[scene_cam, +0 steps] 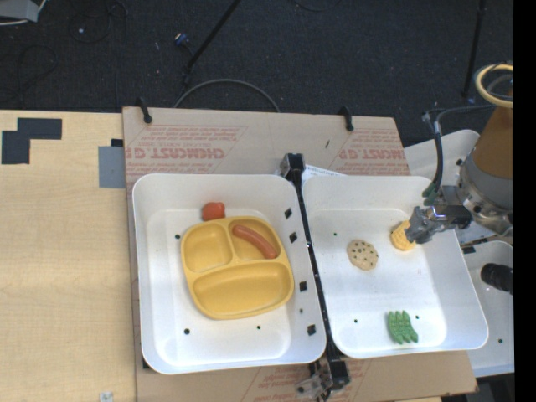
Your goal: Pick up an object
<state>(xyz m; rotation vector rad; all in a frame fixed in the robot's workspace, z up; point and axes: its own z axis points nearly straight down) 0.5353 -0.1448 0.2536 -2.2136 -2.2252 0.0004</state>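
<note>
One camera looks down from above at a slant, standing far enough off to take in both bins whole. The left bin (159, 224) and the right bin (469, 308) lie side by side in the lower middle of the view, on cardboard (209, 145) over the counter (59, 266). The far edge of the scene sits at the top, where dark floor (251, 40) with cables fills a broad strip. The arm (494, 157) enters at the right edge, cut off by the frame.

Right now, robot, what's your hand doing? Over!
Hand low in right bin, at the yellow piece; grip unclear. Cookie and green toy lie apart. Nothing blocking.
</note>
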